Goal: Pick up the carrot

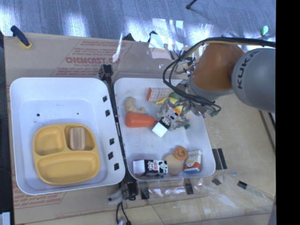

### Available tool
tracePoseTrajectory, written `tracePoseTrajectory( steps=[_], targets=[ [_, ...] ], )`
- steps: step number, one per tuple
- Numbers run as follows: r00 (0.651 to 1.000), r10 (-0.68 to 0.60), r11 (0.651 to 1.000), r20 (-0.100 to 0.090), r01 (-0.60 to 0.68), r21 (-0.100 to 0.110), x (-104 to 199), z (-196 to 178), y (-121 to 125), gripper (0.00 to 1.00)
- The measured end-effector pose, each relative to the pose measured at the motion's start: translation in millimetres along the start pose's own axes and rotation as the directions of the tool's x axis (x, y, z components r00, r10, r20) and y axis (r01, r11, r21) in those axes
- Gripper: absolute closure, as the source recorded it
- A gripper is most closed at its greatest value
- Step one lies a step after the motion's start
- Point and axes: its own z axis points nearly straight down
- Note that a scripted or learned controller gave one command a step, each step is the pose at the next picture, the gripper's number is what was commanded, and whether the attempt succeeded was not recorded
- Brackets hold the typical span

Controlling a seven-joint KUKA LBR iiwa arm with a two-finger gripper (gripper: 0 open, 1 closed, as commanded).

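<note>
**Ana:** While the arm [234, 74] hangs over the right bin [206, 149], let's find our target. The carrot [139, 120] lies on its side on the bin floor, toward the left wall, roughly mid-bin.

**Ben:** Got it, that orange stub. A tan, croissant-looking toy [132, 105] sits just above it, very near, possibly touching. To its right there's a black-and-white carton [165, 124], close but apart.

**Ana:** And the gripper [180, 110]?

**Ben:** It's down among the clutter near the bin's middle, right of the carrot, buried under wrist and cables. I can't tell its state, nor whether it has hold of anything. Certainly the carrot isn't in it.

**Ana:** How would you expect this 1 to handle?

**Ben:** My guess is a light plastic play-food piece: stiff, hollow, smooth. It won't crush, but a rounded, tapered, glossy body may squirt out sideways if pinched off-centre.

**Ana:** So where to grab?

**Ben:** Across the thick middle, squeezing the short way, at right angles to its long axis. The ends are rounded and likely to slip.

**Ana:** Risks?

**Ben:** The croissant toy crowding 1 side, and the bin wall beyond. Room to come down looks tight on the upper side.
</note>
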Motion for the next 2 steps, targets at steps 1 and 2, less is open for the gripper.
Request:
tracePoseTrajectory(
  steps=[1, 2],
  targets=[
    [0.903, -0.429, 0.903, 0.0, 0.429, -0.001, 4.7, 10.5, -1.1, 1.0],
    [0.91, -0.415, 0.91, -0.004, 0.415, -0.008, 1.1, -30.4, -3.4, 1.0]
  ],
)
